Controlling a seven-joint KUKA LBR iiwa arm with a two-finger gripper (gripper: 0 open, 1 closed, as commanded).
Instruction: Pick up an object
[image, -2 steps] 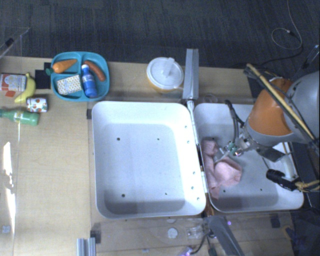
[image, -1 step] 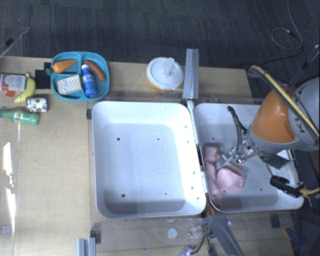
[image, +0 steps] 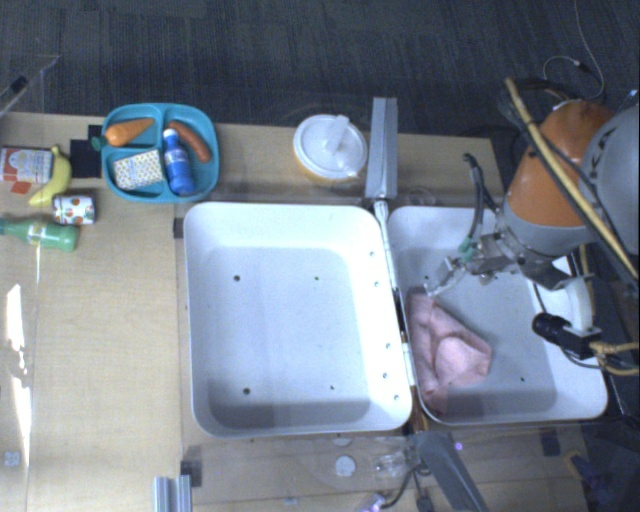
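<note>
Claw (image: 437, 287) hovers just above pink cloth (image: 448, 347), seemingly not touching.

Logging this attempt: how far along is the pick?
Done: the gripper has been brought into the right bin, just above the pink cloth. In hand: nothing visible between its fingers. Left: grasping the cloth, which lies flat on the bin floor, and lifting it.
</note>
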